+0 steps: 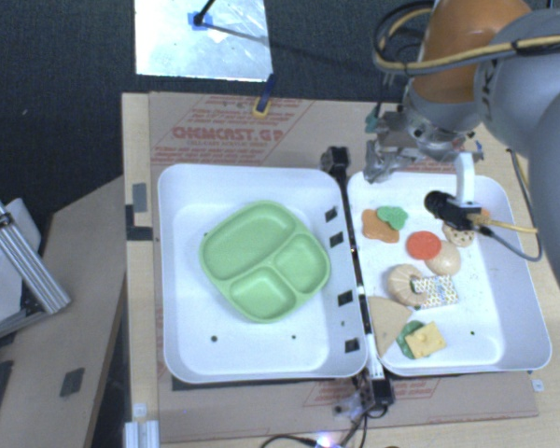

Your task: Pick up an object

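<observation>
Toy food pieces in right bin, end effector above

A green divided plate lies in the left bin.

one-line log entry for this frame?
phase: approach | gripper: above far-left corner of right bin, nothing seen held | right bin: toy food pieces | left bin: green divided plate

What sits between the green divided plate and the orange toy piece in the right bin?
The black-clipped divider where both bins meet, seen in the camera view, separates green plate from orange piece.
</observation>
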